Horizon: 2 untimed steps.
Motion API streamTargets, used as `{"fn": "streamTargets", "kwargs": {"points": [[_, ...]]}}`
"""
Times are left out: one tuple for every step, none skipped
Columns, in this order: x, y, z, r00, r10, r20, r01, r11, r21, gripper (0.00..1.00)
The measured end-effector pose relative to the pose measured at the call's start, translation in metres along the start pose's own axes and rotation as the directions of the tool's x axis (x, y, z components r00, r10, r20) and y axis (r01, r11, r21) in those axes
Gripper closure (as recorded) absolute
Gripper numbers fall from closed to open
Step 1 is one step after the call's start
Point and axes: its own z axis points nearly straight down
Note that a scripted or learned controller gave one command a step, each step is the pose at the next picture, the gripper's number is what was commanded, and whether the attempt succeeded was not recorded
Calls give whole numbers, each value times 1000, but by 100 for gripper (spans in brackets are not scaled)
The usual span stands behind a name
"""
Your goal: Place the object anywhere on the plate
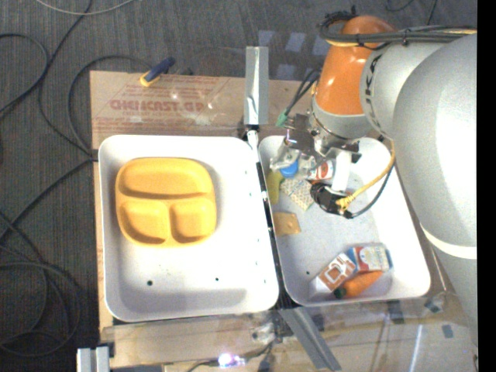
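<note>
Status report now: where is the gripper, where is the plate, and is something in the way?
Gripper low in right bin, among small items. Yellow plate in left bin, bare. Carton and carrot at near end of right bin.

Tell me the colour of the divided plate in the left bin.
Yellow-orange all over; the plate shows plainly in the camera view, lying in the white left bin.

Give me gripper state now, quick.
Gripper: cannot be told. It is low over the right bin's far end among small items; the yellow plate sits in the left bin.
</note>
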Motion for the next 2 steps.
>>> {"fn": "streamTargets", "kwargs": {"points": [[76,-13,3,963,-271,0,271,963,-2,100],[125,-65,-30,991,-136,-1,136,991,-1,100]]}}
